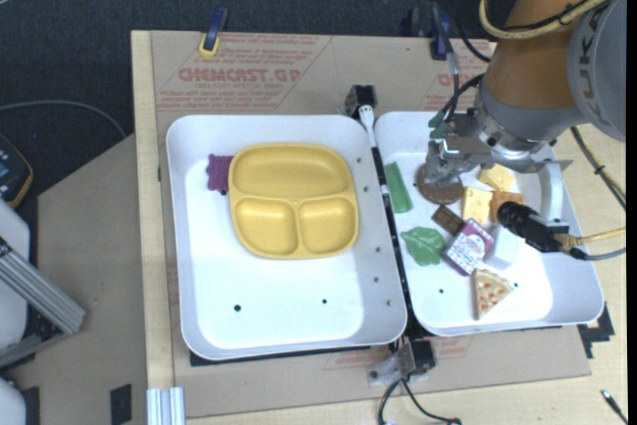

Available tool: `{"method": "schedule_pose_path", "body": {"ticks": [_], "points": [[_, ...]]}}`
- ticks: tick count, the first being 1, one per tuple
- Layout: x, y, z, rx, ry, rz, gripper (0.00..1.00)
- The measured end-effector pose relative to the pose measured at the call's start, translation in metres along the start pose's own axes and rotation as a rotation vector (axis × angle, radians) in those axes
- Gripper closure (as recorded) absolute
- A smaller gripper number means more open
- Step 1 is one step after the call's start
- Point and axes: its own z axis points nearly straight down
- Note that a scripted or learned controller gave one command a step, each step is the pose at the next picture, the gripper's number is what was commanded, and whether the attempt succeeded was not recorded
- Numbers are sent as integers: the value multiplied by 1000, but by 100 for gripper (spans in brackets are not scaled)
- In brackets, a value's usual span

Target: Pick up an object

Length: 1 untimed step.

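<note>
Yellow tray (294,199), purple toy (218,172), white bins (199,244).

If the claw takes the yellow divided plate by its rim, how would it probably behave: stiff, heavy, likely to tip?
The yellow plate looks like moulded plastic, so probably stiff and light for its size. It is wide with three hollows, so held at one edge it may tilt. Its smooth, rounded rim could be slippery. The purple item against its left side might shift.

Right bin (557,314) holds small toy foods: green strip (398,186), green leaf (425,245), brown disc (439,186), yellow cheese wedge (479,205), purple packet (469,247), pizza slice (489,292). All lying flat, clustered.
</note>
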Motion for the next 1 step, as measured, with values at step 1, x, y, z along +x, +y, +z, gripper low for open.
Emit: {"method": "schedule_pose_path", "body": {"ticks": [1], "points": [[-1,12,13,-1,-2,1,100]]}}
